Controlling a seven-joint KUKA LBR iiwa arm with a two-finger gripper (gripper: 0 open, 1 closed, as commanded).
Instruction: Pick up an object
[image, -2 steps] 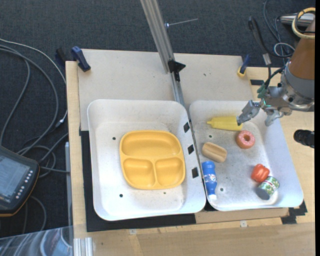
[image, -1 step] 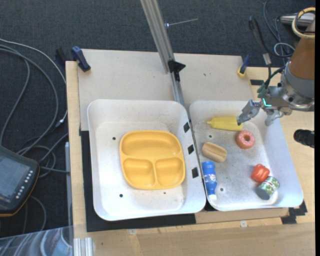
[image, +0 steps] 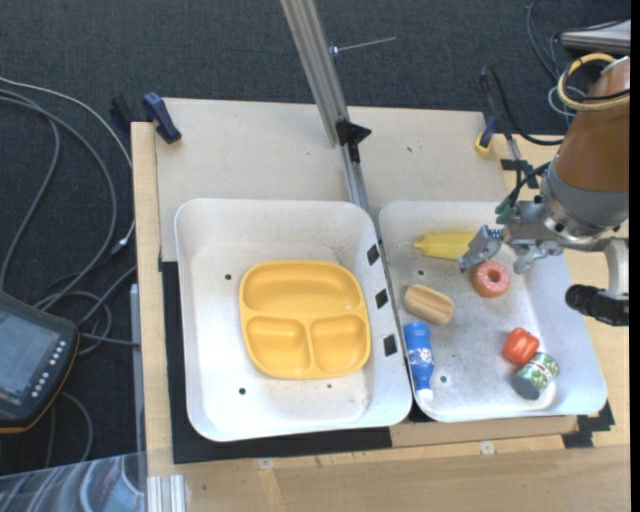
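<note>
My gripper (image: 502, 254) hangs open over the back of the right bin (image: 570, 300), with nothing between its fingers. A pink donut (image: 490, 280) lies just below and in front of the fingertips. A yellow mustard bottle (image: 445, 243) lies on its side immediately left of the left finger (image: 479, 248). Further forward are a tan bread roll (image: 428, 302), a blue bottle (image: 418, 353) by the bin's left wall, a red pepper (image: 519, 345) and a green-and-white can (image: 537, 375).
The left bin (image: 210, 250) holds a yellow divided plate (image: 303, 318). A slanted metal pole (image: 325, 70) rises from between the bins. Cables and the arm's body (image: 600, 130) crowd the right side. A blue clamp (image: 160, 115) sits at the bench's back left.
</note>
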